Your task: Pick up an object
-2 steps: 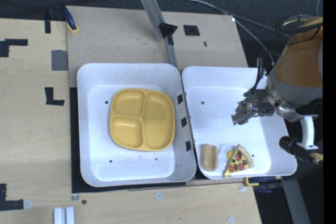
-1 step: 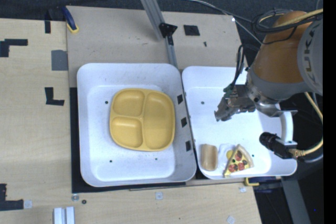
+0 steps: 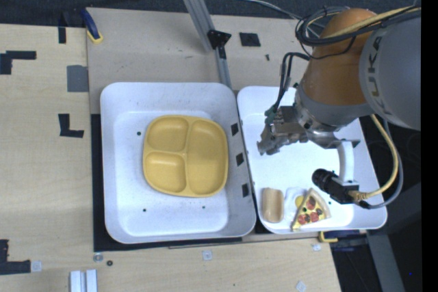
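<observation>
My gripper (image 3: 272,141) hangs over the middle of the right bin (image 3: 254,106), its dark fingers pointing down and to the left. Nothing shows between them. Below it, near the bin's front edge, lies a tan bread-shaped piece (image 3: 272,204). Beside that to the right rests a toy pizza slice (image 3: 310,209) with red and green toppings. Both pieces lie apart from the gripper. A black fitting with a yellow cable (image 3: 333,186) sits just above the pizza slice.
The left bin (image 3: 123,167) holds a yellow plate (image 3: 185,155) with three compartments. A grey metal post (image 3: 198,3) slants down to the gap between the bins. The arm's bulk covers the right bin's back right part.
</observation>
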You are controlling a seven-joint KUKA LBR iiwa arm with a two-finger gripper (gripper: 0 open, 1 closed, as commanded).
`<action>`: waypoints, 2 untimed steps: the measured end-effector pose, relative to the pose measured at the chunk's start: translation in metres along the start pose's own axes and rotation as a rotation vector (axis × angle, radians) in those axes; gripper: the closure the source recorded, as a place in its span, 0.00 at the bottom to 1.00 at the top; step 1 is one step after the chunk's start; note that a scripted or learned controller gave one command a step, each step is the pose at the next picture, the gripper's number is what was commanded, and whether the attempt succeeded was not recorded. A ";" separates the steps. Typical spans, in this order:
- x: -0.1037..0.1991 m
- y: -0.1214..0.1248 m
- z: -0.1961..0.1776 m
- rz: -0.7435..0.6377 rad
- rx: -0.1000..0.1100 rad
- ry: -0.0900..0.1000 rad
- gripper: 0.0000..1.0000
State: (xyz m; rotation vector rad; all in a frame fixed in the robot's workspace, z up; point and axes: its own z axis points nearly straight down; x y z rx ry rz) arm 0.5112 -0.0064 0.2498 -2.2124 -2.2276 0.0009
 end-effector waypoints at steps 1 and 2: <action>0.055 0.007 0.000 -0.001 0.000 0.000 1.00; 0.108 0.002 0.023 0.000 0.003 -0.001 1.00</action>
